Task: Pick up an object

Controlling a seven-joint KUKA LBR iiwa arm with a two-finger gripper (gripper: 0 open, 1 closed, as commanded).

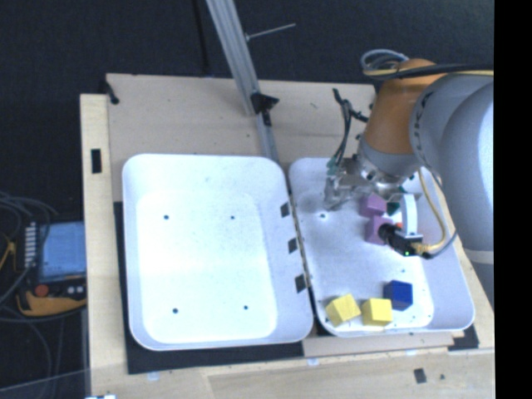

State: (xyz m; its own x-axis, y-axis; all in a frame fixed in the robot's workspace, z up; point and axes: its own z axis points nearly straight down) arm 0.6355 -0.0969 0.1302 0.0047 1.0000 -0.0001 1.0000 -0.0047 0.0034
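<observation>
The gripper (pixel 337 191) hangs low over the upper left of the right bin (pixel 349 248), its fingers apparently holding nothing though their spread cannot be told, so the approach continues and the purple block (pixel 373 205) just right looks nearest.

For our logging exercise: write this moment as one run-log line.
arm: over right bin | gripper: near far-left corner | pink blocks: beside wrist | yellow blocks, blue block: near edge
</observation>
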